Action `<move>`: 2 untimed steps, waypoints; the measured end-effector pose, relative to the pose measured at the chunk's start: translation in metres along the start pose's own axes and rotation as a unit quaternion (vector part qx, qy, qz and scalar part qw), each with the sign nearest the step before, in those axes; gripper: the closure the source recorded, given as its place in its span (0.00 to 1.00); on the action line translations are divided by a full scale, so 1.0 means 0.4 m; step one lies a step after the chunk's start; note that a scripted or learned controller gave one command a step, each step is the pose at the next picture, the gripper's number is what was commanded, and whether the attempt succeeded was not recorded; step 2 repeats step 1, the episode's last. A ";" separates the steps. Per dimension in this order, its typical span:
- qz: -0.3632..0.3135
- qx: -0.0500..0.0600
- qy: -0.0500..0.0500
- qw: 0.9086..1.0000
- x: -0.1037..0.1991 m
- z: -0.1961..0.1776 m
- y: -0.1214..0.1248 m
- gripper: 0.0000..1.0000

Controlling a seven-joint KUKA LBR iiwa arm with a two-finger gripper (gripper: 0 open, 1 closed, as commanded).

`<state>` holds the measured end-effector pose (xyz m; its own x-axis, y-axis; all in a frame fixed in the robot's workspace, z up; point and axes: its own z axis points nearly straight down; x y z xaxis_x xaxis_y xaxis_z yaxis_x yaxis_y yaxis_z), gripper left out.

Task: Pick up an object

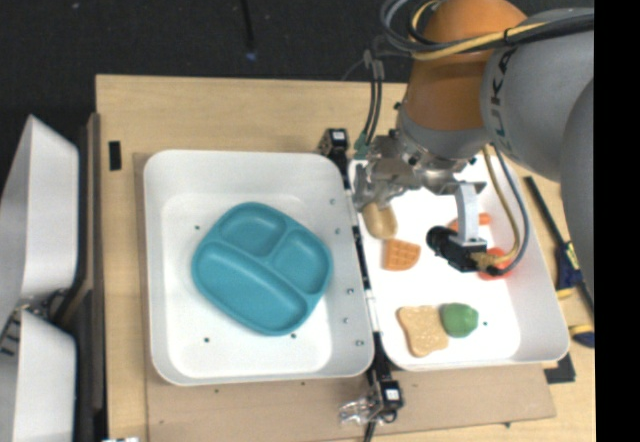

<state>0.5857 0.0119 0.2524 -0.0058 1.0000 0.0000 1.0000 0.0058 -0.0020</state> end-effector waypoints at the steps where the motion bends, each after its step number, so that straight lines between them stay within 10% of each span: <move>1: -0.001 0.000 0.001 1.000 0.125 0.001 -0.076 1.00; 2: -0.001 0.000 0.001 1.000 0.125 0.001 -0.076 1.00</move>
